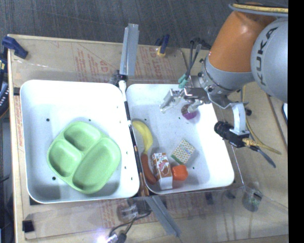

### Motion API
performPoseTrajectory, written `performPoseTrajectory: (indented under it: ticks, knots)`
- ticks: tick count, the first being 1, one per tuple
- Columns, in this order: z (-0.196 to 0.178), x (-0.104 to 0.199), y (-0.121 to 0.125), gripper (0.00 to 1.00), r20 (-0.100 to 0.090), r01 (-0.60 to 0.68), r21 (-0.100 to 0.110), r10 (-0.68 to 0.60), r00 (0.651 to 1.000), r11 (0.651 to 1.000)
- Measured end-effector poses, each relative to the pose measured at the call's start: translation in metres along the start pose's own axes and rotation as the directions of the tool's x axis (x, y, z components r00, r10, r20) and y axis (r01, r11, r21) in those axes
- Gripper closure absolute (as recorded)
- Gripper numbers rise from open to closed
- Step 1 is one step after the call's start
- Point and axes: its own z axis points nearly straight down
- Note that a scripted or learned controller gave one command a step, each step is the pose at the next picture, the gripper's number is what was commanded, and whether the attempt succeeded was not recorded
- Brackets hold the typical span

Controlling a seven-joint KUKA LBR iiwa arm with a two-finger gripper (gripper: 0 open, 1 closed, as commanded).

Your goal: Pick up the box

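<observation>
Arm: the grey arm (253, 49) with the orange band comes in from the right and bends down over the far part of the right bin (220, 156)
End effector: the end effector (178, 99) hangs over the far side of the right bin, with its metal fingers (168, 100) pointing left
End effector state: I cannot tell if it is open or closed, and I see nothing held in it
Purple thing: a small purple thing (190, 113) lies just beside the end effector, a bit nearer to us; I cannot tell if they touch
Box: the box (162, 170) is a small carton with a picture on it, lying at the near edge of the right bin, well apart from the end effector
Beside the box: a red thing (148, 170) on its left and an orange thing (180, 172) on its right, both right up against it
Other things: a yellow banana (143, 134) by the left wall, and a little checked packet (183, 151) near the middle
Left bin: the left bin (35, 100) has a green plate (84, 157) with three parts
Counter: both bins sit side by side on the wooden counter (66, 54)
</observation>
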Motion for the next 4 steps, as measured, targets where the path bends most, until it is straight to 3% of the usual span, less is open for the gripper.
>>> performPoseTrajectory:
  ticks: [1, 2, 3, 4]
  knots:
    - [0.036, -0.077, -0.037, 0.0, 0.002, 0.06, -0.001, -0.06, 0.998, 0.998]
    - [0.195, -0.101, -0.049, 0.0, 0.002, 0.031, -0.008, -0.031, 1.0, 0.999]
    - [0.184, -0.103, -0.048, 1.0, 0.008, 0.038, -0.01, -0.038, 0.999, 0.999]
    - [0.174, -0.102, -0.048, 1.0, 0.01, 0.046, -0.008, -0.046, 0.999, 0.999]
